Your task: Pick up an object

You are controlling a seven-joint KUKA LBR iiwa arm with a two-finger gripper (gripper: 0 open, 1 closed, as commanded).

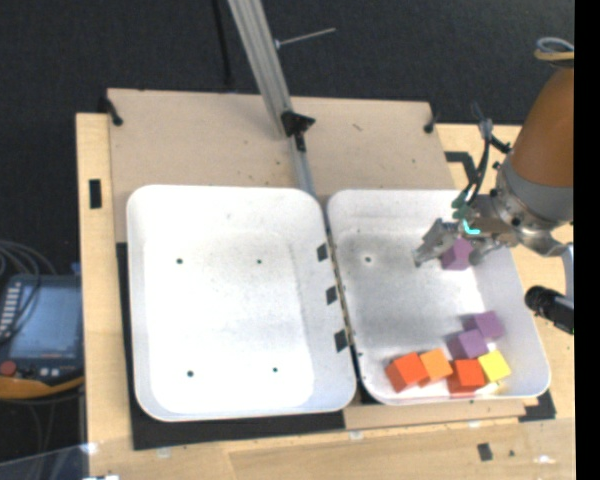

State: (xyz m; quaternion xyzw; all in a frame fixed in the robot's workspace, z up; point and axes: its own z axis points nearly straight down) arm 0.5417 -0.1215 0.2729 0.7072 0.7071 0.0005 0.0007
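Two bins: we see a left bin (230, 298) and a right bin (380, 298) side by side on the surface (270, 143), their inner edges touching along the middle.
Arm: we see it reaching in from the right, its orange band (552, 128) above the grey wrist, which hangs over the far right part of the right bin.
Gripper: we place the gripper (450, 245) low over the right bin's upper right area; its fingers are closed around a purple block, one grey finger showing on the block's left side.
Held object: we read the purple block (458, 254) as pinched between the fingers; whether it touches the bin floor or hangs just above it, we cannot tell.
Cluster near corner: we count the other blocks bunched at the right bin's near right corner, well apart from the gripper.
Cluster detail: we see two purple blocks (477, 334) at the back, an orange block (408, 371) on the left, a lighter orange block (436, 364) just beside it, a red-orange block (468, 374) next, and a yellow block (494, 366) at the right end.
Left bin contents: we see only small dark dots on its white floor.
Background: we note a slanted metal pole (265, 63) rising behind the bins and a handheld control pendant (35, 328) off the surface's left edge.
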